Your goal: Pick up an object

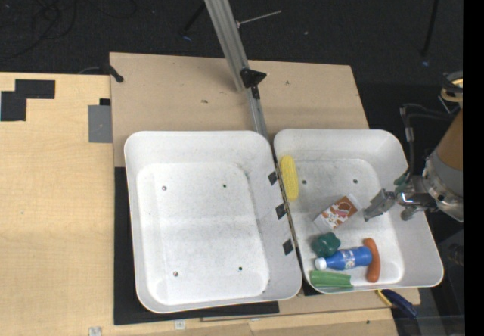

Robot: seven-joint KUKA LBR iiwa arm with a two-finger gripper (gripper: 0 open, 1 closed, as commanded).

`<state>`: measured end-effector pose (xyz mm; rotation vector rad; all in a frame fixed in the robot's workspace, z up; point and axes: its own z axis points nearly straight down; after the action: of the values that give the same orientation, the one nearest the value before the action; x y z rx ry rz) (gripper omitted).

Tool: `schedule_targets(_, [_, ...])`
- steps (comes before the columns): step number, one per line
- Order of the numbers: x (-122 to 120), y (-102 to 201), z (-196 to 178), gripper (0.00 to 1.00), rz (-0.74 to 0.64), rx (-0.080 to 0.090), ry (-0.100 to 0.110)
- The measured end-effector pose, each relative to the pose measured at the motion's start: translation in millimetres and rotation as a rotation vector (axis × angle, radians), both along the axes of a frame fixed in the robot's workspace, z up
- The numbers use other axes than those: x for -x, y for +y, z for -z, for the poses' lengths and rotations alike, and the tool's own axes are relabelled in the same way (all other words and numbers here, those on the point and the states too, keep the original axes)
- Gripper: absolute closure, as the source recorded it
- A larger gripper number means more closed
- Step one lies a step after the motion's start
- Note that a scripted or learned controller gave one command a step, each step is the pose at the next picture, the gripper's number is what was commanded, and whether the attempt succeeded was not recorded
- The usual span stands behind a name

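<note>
The right bin (378, 147) holds several small objects. A yellow corn cob (289, 178) lies along its left wall. A small red-and-white carton (336, 213) sits near the middle. Toward the front lie a dark green lump (327, 242), a blue-and-white bottle (348, 258), an orange-red sausage (370, 259) and a green pea pod (330, 280). My gripper (393, 208) hangs over the bin's right side, to the right of the carton and above the sausage. It is open, with nothing between its fingers.
The left bin (144, 175) sits beside the right one, with black clips (277, 194) along the shared rim. A slanted metal rail (227, 28) rises behind the bins. The wooden bench (53, 198) extends to the left.
</note>
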<state>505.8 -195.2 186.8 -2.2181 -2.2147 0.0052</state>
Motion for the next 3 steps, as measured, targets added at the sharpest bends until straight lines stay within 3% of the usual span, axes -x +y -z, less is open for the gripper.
schedule_targets(1, [3, 10, 48, 0.0, 0.0, -0.001, 0.001])
schedule_targets(2, [3, 7, 35, 1.0, 0.005, 0.001, -0.004])
schedule_targets(3, [8, 12, -24, 1.0, -0.003, 0.003, -0.01])
